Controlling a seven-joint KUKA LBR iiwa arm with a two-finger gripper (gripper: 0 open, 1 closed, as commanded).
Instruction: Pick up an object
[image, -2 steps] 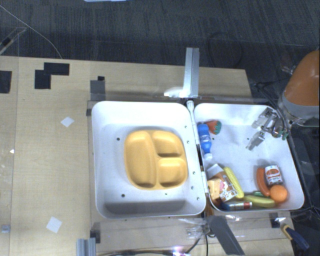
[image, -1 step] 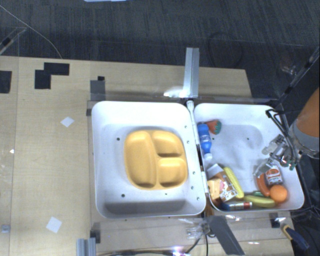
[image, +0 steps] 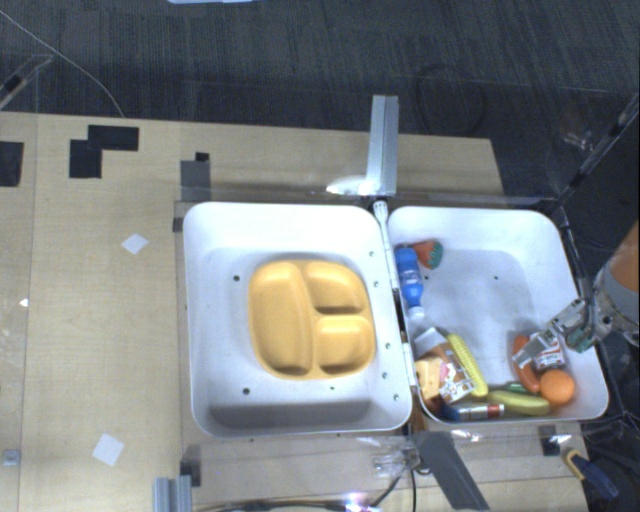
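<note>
My gripper (image: 562, 336) hangs low over the right side of the right bin (image: 480, 213), and the arm comes in from the right edge. Just beneath and left of it lie an orange-red piece (image: 521, 349) and an orange ball (image: 557, 387). A yellow-green banana shape (image: 518, 402) lies along the bin's front wall. On the bin's left side a blue bottle (image: 408, 277) stands against the wall, with an orange and green toy (image: 430, 252) behind it. A yellow packet (image: 466, 365) and a printed snack bag (image: 432, 376) lie at the front left.
The left bin (image: 210, 260) holds a yellow divided tray (image: 310, 318) in its middle. A metal post (image: 384, 140) rises behind the seam between the bins. The centre of the right bin's floor (image: 480, 290) is bare white.
</note>
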